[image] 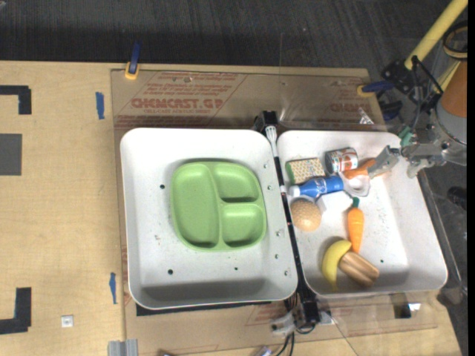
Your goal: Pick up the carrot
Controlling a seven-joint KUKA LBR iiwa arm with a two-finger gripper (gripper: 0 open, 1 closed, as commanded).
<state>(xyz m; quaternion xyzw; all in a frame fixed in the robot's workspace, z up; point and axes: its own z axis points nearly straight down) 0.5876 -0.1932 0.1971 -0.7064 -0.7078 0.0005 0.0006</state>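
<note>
The carrot (356, 227) is small and orange with a green stub at its far end. It lies in the middle of the right bin (415, 228), tip pointing toward the front. My gripper (410, 156) hangs over the bin's far right rim, well above and to the right of the carrot and apart from it. Nothing shows in its grasp.
Around the carrot lie a banana (333, 260) and a brown bun (359, 269) in front, a tan ball (305, 214) to its left, and a blue bottle (319, 188), a can (341, 159) and a grey-and-orange object (371, 167) behind. A green divided plate (194, 206) sits in the left bin (141, 199).
</note>
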